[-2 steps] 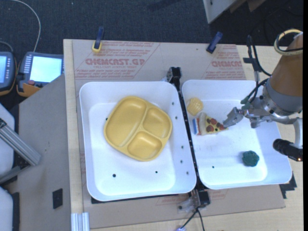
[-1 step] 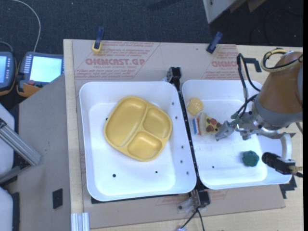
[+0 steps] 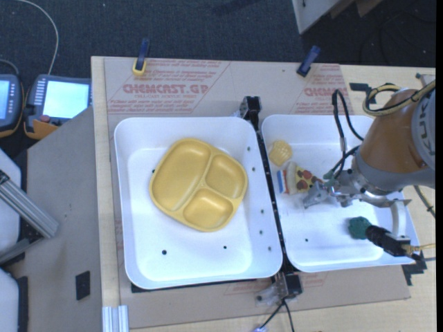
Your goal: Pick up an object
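A yellow sectioned plastic plate [image 3: 199, 184] lies in the left white bin [image 3: 131, 185]; the right white bin [image 3: 325, 251] (beside it) holds a small green object [image 3: 358, 227] near its front.

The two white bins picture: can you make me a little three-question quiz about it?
1. True or false: the yellow divided plate lies in the left bin.
2. Which bin is the tool over? A) left B) right
3. Fill in: beside the tool, in the right bin, lies a small ____ object (colour).

Key: 1 true. 2 B. 3 green.
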You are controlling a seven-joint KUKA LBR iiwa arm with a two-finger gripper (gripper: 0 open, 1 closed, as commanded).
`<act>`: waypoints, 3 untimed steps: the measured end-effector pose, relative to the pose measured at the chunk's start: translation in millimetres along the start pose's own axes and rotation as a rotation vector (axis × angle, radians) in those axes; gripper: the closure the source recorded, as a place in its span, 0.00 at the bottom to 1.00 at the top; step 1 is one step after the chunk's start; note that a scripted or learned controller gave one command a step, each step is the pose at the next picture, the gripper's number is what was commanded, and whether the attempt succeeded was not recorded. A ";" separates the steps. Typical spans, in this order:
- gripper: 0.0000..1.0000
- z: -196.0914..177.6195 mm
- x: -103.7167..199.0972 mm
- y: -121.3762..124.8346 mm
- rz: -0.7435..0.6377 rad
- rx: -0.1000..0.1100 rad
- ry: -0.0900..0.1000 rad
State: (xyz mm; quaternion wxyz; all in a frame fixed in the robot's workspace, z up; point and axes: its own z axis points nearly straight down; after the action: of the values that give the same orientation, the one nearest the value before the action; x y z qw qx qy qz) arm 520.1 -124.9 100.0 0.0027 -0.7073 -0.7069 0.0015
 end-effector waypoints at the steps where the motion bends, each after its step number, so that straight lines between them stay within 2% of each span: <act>1: 0.00 16.5 0.5 -0.5 0.000 -0.002 0.000; 2: 1.00 4.9 0.5 0.5 0.000 -0.007 -0.001; 3: 1.00 -58.6 0.5 -1.0 -0.002 -0.012 -0.004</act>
State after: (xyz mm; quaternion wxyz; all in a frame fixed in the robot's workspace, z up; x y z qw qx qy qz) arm 519.4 -124.5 158.6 -0.0028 -0.7068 -0.7074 -0.0015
